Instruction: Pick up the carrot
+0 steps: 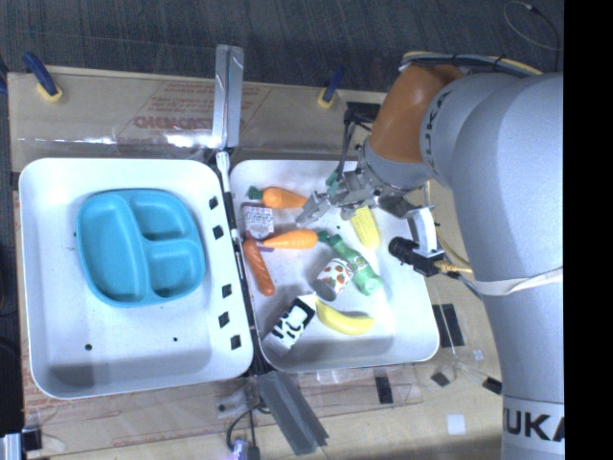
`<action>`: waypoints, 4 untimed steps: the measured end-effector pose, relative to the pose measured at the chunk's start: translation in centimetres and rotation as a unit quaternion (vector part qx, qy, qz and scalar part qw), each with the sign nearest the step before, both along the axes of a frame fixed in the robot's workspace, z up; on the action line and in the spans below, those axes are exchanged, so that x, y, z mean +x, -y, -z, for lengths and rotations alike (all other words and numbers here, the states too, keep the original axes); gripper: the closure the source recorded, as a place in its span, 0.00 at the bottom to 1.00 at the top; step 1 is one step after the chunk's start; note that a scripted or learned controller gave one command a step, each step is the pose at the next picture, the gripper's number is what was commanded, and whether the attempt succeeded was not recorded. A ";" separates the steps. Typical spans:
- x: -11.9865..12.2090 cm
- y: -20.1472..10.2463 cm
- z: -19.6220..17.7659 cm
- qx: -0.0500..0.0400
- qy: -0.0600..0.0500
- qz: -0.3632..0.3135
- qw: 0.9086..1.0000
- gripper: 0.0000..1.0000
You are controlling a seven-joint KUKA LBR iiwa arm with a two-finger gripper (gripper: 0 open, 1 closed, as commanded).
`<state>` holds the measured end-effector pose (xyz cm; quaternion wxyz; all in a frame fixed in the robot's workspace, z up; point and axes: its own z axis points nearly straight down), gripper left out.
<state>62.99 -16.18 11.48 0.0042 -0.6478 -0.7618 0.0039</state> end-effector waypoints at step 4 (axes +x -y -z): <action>-6.3 -6.8 2.4 0.000 0.003 0.106 0.994 1.00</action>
